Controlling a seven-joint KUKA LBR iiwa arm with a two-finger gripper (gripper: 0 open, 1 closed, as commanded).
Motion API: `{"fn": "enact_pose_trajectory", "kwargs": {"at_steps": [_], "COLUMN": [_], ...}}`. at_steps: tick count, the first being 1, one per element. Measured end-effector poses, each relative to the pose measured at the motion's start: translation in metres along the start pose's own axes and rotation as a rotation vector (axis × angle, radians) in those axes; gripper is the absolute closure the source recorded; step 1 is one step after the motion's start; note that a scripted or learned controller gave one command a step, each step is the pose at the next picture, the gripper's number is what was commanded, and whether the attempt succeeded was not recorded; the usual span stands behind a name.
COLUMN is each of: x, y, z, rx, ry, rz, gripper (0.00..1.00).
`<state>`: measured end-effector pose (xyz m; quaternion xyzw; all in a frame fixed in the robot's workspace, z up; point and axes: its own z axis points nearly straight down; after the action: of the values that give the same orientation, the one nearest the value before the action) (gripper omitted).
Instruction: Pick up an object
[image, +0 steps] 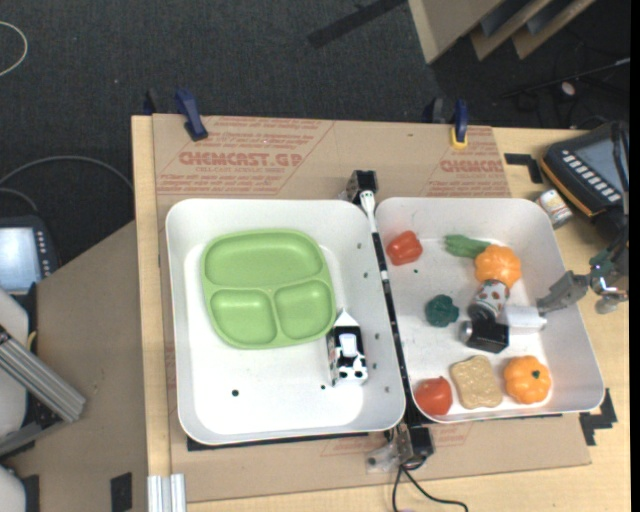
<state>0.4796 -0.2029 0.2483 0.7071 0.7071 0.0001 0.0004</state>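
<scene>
The right bin (470, 213) holds several toys: a red one (404, 247), a green leafy piece (462, 244), an orange ball (497, 266), a dark green lump (441, 310), a red piece (433, 396), a tan biscuit (475, 382) and an orange pumpkin (527, 379). My gripper (560, 292) reaches in low over the bin's right rim, its grey tip just right of the orange ball and above the pumpkin. I see nothing held in it.
The left bin (190, 330) carries a green divided plate (268, 288) and a black-and-white cow toy (347, 357) near its right wall. A dark device (585, 175) lies on the bench at the back right.
</scene>
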Motion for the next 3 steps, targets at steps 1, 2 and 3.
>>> {"fn": "enact_pose_trajectory", "kwargs": {"at_steps": [1,2,3], "x": [0.028,0.026,-0.002], "y": [-0.002,0.0,0.028], "z": [0.083,0.068,0.168], "rx": [0.008,-0.003,0.004], "ry": [0.005,-0.001,0.0], "rz": [-0.002,0.0,0.002], "gripper": [0.0,1.0,1.0]}}
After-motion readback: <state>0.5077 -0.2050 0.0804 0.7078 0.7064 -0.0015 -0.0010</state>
